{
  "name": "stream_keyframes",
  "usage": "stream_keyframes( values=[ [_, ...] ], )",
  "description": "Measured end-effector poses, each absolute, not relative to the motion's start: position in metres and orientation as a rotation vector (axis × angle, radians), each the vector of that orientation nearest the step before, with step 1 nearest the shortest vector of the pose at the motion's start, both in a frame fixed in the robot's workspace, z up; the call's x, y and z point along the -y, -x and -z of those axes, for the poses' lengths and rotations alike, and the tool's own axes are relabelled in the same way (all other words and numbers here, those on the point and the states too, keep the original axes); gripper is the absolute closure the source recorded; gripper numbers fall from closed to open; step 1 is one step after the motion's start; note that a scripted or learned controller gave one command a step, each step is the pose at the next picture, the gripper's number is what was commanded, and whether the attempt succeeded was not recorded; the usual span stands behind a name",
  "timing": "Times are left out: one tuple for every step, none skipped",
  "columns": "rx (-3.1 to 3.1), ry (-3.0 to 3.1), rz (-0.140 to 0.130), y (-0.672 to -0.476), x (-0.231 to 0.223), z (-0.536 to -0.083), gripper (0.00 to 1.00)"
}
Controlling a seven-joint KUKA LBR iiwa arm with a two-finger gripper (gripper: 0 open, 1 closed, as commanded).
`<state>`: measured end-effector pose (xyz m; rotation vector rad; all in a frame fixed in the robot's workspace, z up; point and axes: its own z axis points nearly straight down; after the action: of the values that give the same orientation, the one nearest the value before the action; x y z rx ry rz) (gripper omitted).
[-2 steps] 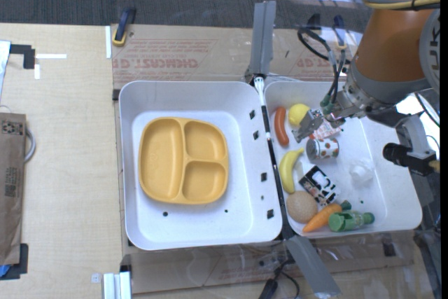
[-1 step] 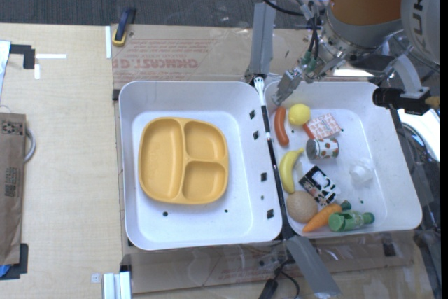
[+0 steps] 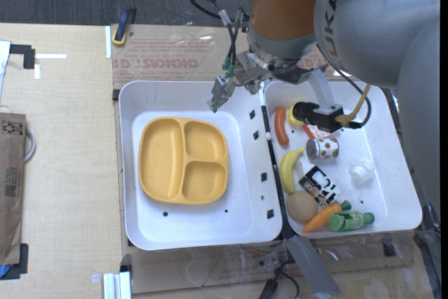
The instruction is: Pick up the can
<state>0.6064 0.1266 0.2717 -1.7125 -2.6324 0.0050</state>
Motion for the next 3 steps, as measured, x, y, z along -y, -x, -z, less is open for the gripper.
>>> stream_keyframes(
  values=[
    [2.629,1.716,-0.006,-0.566,-0.107,-0.195,0.00],
    [2.713,1.587,-0.002,-0.604,-0.181,-0.330,0.00],
    [3.054,0.752,0.001,-0.638,-0.215,-0.367,0.00]
  ],
)
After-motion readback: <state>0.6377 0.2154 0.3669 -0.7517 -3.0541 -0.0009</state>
